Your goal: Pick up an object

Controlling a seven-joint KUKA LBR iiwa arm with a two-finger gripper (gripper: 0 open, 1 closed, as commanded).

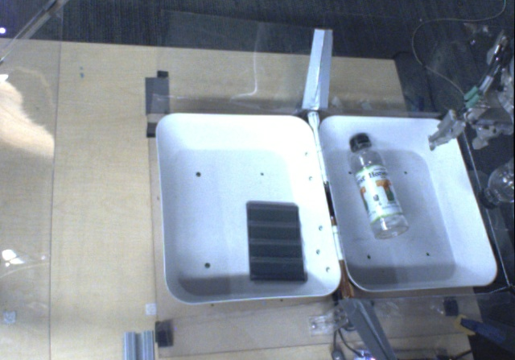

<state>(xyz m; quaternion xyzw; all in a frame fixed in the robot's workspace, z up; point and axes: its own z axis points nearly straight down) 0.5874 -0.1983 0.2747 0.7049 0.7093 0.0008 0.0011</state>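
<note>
The pincer hangs over the right bin's upper right rim, grip unreadable from here, while the clear bottle lies flat mid-bin to its left and lower in view, cap toward the bin's far edge, long axis running nearly top-to-bottom.

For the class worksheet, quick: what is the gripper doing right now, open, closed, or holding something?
Gripper: cannot be told; it sits at the right bin's upper right edge, apart from the bottle lying inside.
</note>
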